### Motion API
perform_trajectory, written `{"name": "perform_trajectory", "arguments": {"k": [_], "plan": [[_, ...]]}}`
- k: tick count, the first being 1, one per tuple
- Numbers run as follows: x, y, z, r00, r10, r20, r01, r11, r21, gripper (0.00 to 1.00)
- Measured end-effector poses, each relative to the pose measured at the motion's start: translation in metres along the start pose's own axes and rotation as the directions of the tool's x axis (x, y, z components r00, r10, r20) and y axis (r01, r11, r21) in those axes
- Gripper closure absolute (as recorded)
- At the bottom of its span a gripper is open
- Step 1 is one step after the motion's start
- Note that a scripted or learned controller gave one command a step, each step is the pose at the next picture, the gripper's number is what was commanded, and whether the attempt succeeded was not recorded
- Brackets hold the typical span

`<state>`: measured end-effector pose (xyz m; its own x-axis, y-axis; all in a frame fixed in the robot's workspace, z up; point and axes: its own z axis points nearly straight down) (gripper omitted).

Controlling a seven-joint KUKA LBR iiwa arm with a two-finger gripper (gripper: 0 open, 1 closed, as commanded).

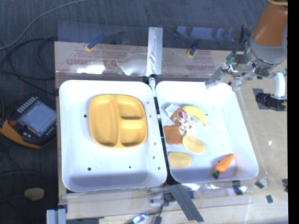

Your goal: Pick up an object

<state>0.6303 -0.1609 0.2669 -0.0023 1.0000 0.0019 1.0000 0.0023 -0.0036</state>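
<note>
Standing on carpet (28, 13), bench (266, 139), two white bins (74, 171), claw (224, 76) state unclear

Single fixed cam above bench, looking down at slant, mid distance. Both white bins fully in frame: left bin (70, 125), right bin (243, 134). Arm (271, 27) enters upper right; bins sit left of and below gripper (224, 77). Floor visible top & left.

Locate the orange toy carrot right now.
In the camera view, the orange toy carrot with a green top lies in the right white bin's near right corner, apart from the pale yellow oval pieces to its left.
</note>
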Motion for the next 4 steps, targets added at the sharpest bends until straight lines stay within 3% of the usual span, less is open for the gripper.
{"name": "perform_trajectory", "arguments": {"k": [1, 2, 3, 4], "plan": [[0.023, -0.020, 0.139, 0.991, -0.136, 0.003, 0.136, 0.991, -0.009, 0.00], [0.000, 0.004, 0.151, 0.982, -0.190, 0.015, 0.190, 0.981, -0.046, 0.00], [0.002, 0.006, 0.140, 0.982, -0.190, 0.013, 0.191, 0.980, -0.048, 1.00], [-0.012, -0.014, 0.084, 0.956, -0.294, 0.002, 0.294, 0.956, -0.001, 1.00]]}}
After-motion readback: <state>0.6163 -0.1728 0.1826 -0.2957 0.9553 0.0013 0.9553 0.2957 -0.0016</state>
